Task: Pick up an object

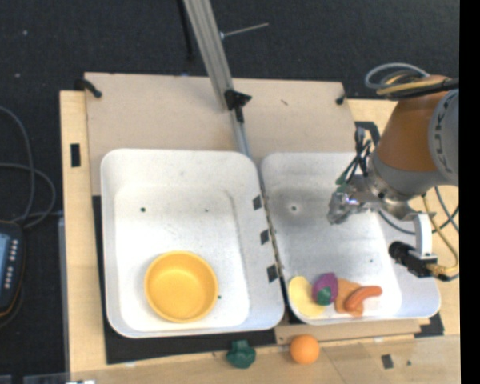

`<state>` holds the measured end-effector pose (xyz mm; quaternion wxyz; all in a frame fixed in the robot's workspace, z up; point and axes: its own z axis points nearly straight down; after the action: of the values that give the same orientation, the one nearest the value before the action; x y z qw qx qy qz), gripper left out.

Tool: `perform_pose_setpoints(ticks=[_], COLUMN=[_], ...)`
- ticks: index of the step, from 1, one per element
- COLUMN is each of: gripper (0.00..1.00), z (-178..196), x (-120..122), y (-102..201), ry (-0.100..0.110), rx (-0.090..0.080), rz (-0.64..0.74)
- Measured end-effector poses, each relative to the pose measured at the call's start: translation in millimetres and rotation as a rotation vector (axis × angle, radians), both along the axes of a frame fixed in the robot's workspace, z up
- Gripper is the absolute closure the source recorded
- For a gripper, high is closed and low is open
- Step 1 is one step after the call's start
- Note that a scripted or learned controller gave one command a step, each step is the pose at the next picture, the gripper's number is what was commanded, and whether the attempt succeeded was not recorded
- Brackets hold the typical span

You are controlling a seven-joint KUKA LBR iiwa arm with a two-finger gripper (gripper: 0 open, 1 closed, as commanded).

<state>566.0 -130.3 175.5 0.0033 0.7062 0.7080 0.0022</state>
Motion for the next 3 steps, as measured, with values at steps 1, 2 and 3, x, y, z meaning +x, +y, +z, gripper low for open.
perform_pose_setpoints(ticks=[1, 2, 3], gripper=[1.0, 1.0, 1.0], z=[50, 60, 69], x=[1, 7, 23], y=[-1, 52, 111], ry=[0.005, 0.004, 0.005], rx=[0.0, 0.002, 0.004], rz=[0.0, 0.006, 0.006])
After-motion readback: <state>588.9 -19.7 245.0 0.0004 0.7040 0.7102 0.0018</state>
